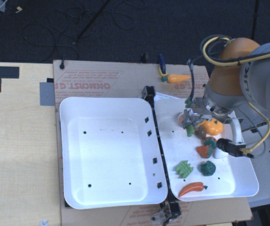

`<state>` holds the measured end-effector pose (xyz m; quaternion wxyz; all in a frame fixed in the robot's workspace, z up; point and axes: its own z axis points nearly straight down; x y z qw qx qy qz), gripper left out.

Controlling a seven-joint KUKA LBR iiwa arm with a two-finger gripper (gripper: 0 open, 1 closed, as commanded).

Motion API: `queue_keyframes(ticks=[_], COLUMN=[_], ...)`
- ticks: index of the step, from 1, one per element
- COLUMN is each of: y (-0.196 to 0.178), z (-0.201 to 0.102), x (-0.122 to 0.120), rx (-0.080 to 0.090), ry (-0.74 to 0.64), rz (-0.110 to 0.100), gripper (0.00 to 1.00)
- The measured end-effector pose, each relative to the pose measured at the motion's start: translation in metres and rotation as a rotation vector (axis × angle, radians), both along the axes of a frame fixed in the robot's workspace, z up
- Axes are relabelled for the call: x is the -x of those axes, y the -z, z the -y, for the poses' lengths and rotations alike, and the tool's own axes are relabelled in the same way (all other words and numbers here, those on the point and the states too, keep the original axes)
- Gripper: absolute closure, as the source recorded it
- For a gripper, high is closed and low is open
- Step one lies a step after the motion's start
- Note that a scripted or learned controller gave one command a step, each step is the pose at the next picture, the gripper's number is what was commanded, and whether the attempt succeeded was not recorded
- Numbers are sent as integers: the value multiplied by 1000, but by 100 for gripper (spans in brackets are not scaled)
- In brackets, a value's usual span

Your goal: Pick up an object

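The right bin (241,185) holds several small toys: a red chili pepper (192,188) near the front, a light green leafy piece (184,168), a dark teal round piece (208,168), a red and green piece (205,149) and an orange one (213,126). My gripper (190,121) reaches down into the back part of this bin, just left of the orange toy, with a small green piece (190,130) right below its tip. The arm's wrist covers the fingers.
The left bin (107,149) lies beside the right one, with a black divider (154,140) between them. An orange and blue clamp (172,76) sits on the cardboard behind the bins. Cables hang off the arm at the right.
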<state>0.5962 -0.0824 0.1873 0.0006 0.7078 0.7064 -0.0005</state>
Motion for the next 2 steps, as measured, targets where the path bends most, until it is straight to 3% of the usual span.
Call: queue_keyframes(ticks=[1, 2], y=[104, 57], z=[48, 135], x=[52, -10], rx=[-3, 4], ry=[1, 0], rz=[-6, 7], gripper=[100, 100])
